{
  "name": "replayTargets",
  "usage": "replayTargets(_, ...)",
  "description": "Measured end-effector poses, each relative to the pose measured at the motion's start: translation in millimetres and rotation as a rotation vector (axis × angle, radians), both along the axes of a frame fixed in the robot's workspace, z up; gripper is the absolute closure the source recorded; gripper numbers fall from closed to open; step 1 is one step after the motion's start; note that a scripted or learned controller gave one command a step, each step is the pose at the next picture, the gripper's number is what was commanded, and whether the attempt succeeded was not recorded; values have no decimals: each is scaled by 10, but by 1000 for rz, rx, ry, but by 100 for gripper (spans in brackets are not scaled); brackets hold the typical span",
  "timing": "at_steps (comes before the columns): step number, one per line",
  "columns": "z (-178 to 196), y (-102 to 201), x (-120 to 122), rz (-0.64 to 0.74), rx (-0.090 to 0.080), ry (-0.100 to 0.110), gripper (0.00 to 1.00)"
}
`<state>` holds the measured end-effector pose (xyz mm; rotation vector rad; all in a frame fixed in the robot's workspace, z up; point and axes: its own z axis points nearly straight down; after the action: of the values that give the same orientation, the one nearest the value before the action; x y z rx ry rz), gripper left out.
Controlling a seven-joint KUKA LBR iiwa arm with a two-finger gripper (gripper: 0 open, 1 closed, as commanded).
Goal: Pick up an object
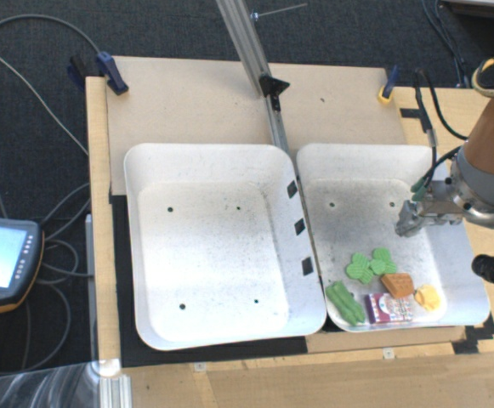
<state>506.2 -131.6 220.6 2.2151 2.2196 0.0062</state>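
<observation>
Grey metal gripper [407, 220], grip state unclear, hovers above lumpy green toy [371, 266].

A pale wooden tabletop [195, 109] stands on dark carpet [25, 143], with blue clamps [110, 72] at its far corners. Black cables [34, 32] loop over the floor off its left edge, near a handheld control screen [0, 262]. A metal pole [242, 41] slants in from beyond the far edge.
</observation>
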Motion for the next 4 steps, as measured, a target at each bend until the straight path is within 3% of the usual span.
replayTargets(1, 469, 80, 27, 1, 0, 0, 100)
replayTargets(3, 527, 1007, 483, 4, 3, 4, 100)
replayTargets(4, 312, 1473, 738, 4, 2, 6, 100)
